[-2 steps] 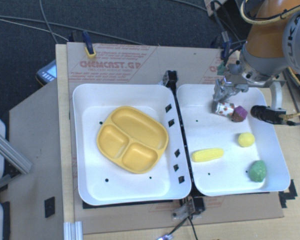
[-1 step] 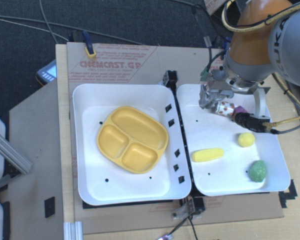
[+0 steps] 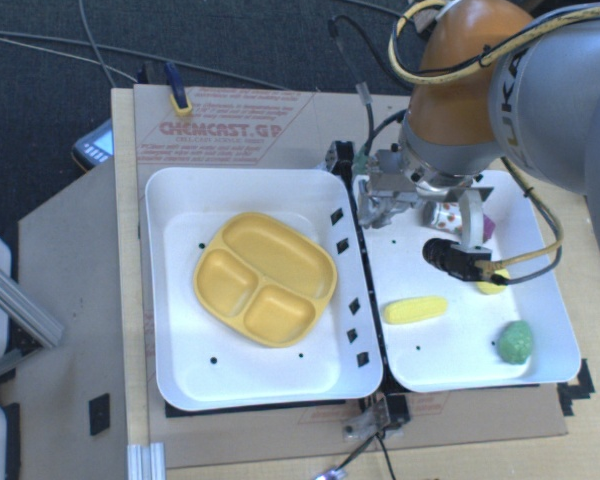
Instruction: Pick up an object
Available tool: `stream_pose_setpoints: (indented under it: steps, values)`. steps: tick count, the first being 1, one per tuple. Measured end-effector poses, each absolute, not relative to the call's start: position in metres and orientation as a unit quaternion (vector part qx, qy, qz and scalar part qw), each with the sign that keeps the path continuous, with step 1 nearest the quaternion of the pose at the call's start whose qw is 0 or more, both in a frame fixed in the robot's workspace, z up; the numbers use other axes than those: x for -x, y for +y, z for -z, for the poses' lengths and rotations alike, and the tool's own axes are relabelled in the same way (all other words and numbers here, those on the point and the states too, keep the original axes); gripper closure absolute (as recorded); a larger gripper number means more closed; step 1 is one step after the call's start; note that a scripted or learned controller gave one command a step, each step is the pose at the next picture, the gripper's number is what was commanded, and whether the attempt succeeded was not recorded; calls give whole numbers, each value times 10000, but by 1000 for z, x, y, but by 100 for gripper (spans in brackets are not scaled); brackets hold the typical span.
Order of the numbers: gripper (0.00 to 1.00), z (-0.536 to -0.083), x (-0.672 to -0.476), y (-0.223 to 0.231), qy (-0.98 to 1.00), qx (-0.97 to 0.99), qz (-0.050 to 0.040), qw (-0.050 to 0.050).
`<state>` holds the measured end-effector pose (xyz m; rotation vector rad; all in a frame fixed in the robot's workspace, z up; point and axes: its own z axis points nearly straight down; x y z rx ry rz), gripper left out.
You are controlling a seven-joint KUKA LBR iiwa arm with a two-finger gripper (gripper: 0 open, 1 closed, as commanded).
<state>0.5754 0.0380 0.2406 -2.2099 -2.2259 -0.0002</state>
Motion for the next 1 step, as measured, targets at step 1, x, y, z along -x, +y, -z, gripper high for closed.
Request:
stream_pose_setpoints:
  steps: [1]
  values:
    - [100,-239,-559,83,-7091,7051,-3,24]
